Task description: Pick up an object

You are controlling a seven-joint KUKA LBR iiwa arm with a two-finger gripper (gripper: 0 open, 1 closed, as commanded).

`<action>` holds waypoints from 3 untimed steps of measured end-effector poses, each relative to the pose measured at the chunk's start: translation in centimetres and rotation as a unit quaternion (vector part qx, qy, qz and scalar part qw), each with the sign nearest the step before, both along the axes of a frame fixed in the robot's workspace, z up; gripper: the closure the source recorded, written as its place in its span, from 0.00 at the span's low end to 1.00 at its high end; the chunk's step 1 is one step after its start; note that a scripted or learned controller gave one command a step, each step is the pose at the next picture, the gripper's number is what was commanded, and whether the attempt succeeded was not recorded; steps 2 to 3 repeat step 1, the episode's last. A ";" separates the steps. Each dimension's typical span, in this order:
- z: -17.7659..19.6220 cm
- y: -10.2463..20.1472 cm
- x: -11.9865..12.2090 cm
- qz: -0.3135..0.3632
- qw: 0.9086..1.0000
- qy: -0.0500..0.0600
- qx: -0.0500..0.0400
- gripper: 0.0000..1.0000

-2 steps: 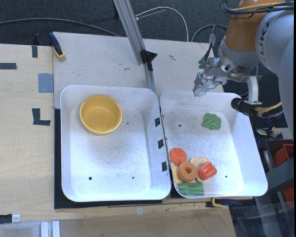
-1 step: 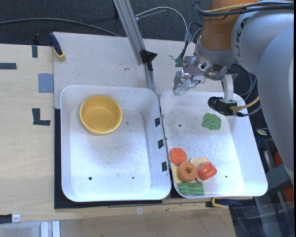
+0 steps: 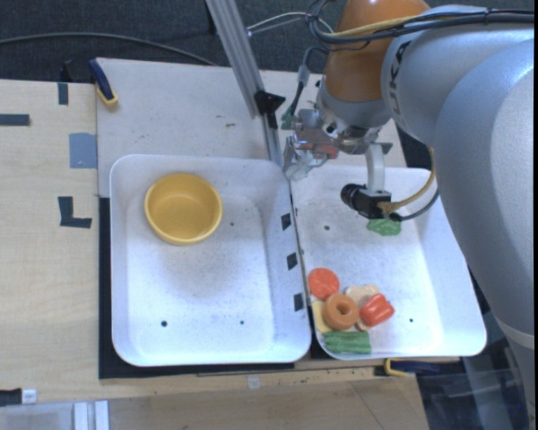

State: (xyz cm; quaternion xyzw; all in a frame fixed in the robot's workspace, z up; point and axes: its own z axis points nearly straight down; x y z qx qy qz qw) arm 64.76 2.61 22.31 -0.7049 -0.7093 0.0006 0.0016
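Note:
My gripper (image 3: pixel 293 161) hangs over the far end of the divider between the two bins, below the orange wrist band. In the right bin (image 3: pixel 430 267) a cluster of toy food lies at the near left corner: a red tomato (image 3: pixel 323 282), a brown donut (image 3: pixel 341 312), a red pepper (image 3: pixel 377 310), a beige piece (image 3: pixel 363 292) and a green piece (image 3: pixel 348 341). Another green item (image 3: pixel 385 227) lies farther back, partly under a black part on the arm. The gripper is well behind the cluster and apart from it.
A yellow bowl (image 3: pixel 183 206) sits upright in the far left part of the left bin (image 3: pixel 197 321). A slanted metal post (image 3: pixel 238 52) rises behind the bins near the gripper. The big grey arm covers the right side of the bench.

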 end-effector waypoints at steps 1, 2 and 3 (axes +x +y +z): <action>0.9 4.6 -0.5 0.000 1.000 -0.001 0.000 1.00; 0.9 4.6 -0.5 0.000 1.000 -0.001 0.000 1.00; 0.9 4.6 -0.5 0.000 1.000 -0.001 0.000 1.00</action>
